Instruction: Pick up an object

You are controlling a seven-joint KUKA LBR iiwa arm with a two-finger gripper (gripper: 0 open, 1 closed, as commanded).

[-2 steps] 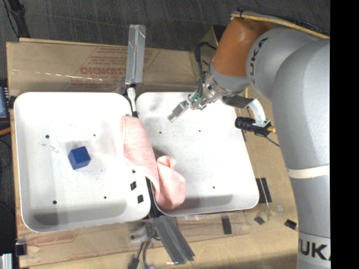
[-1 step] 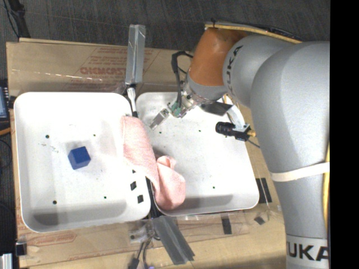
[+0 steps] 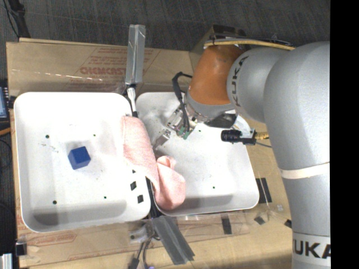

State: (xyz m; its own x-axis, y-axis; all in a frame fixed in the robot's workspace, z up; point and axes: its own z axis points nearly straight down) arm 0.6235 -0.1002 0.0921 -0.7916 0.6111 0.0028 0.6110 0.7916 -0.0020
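A small blue cube point(image 3: 79, 157) lies in the left bin point(image 3: 33, 122), left of its middle. A pink cloth point(image 3: 150, 164) is draped over the shared wall between the two bins, and its bunched end point(image 3: 170, 184) rests in the right bin point(image 3: 235, 172). My gripper point(image 3: 164, 134) hangs low over the upper left part of the right bin, pointing down and left. It sits just right of the cloth's upper edge, and nothing shows held in it. The orange-banded wrist point(image 3: 213, 77) rises behind it.
A grey metal bar point(image 3: 135, 52) stands at the back between the bins, and a grey bracket point(image 3: 173, 241) sits at the front. The arm's grey body point(image 3: 297, 111) covers the right side. Cardboard point(image 3: 84, 66) lies under both bins.
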